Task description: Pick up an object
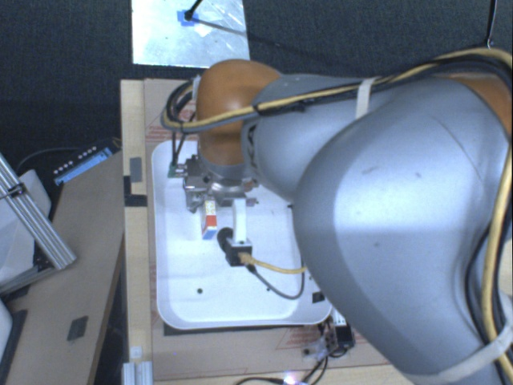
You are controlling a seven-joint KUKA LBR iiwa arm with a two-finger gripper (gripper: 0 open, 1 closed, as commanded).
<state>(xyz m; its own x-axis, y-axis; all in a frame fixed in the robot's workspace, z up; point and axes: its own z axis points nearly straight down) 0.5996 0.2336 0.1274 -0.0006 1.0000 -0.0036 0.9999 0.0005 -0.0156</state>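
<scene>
Grey arm (401, 199) first: reaches in from the right, bulks over most of the bench, orange band above the wrist. Next the white bin (180, 295): lies under and all around the gripper (203, 205), mostly bare floor. Gripper low over the bin's middle, pointing down into it. Cannot tell whether spread, pressed together or pinching anything, with the tip half hidden behind the wrist body from this slant. Small red, white and blue object (210, 220) right at the gripper's tip, touching or nearly so, and pokes out toward the near rim. Possibly clamped, possibly just lying on the floor under the tip; not resolvable. Smallest: a dark speck (199, 290) on the bin floor, well apart from the gripper on the near side. Progress, as a judgement: approach and descent seemingly done, gripper on target. Left to do: a confirmed close on the object, then a lift clear of the bin. No lift evident yet, so mid-grasp at best.
</scene>
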